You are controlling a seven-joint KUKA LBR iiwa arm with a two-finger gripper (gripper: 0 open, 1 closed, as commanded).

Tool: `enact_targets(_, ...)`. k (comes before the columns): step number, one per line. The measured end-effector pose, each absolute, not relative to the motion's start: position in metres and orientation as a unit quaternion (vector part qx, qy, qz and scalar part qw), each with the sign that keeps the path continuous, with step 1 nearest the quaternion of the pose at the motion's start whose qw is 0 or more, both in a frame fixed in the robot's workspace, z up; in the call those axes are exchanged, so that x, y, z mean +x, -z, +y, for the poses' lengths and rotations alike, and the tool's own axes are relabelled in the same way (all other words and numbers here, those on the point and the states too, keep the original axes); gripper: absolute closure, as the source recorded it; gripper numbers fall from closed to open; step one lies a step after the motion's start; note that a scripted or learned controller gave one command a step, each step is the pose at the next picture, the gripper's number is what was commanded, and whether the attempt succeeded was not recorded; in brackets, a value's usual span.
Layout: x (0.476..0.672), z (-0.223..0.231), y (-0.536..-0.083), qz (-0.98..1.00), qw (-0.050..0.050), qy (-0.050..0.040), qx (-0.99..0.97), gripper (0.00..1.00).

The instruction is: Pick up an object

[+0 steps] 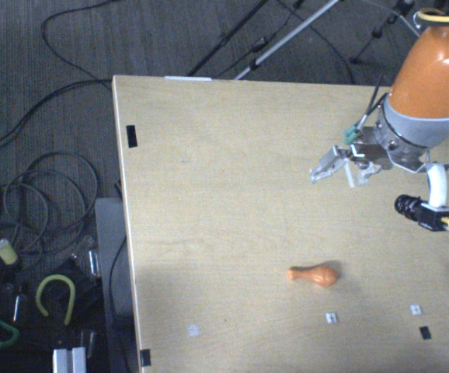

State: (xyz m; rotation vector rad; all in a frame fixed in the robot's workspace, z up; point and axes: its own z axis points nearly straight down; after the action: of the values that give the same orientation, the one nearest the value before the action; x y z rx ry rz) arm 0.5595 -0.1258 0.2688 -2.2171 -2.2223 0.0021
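Note:
A small orange, pear-shaped object (314, 275) lies on its side on the tan bench top (224, 185), right of centre and toward the near edge. My gripper (335, 177) hangs over the right part of the bench, up and slightly right of the object and well apart from it. Its metal fingers (324, 168) are spread open with nothing between them. The grey wrist and orange band (430, 68) rise behind it at the right edge.
A black mark (131, 136) sits near the bench's left edge. Small tags (331, 317) lie near the front right. Cables (38, 200) and tools cover the floor at left. Stand legs (302, 22) cross the floor beyond the far edge.

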Motion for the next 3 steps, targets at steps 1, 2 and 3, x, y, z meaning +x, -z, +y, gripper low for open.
enact_targets(1,0.636,-0.172,-0.221,-0.704,0.0,-0.002,-0.71,0.0)
enact_targets(2,0.668,-0.212,-0.135,-0.767,0.0,-0.0015,-0.641,0.0)
enact_targets(3,0.669,-0.223,-0.112,-0.857,-0.001,-0.0008,-0.515,0.0)
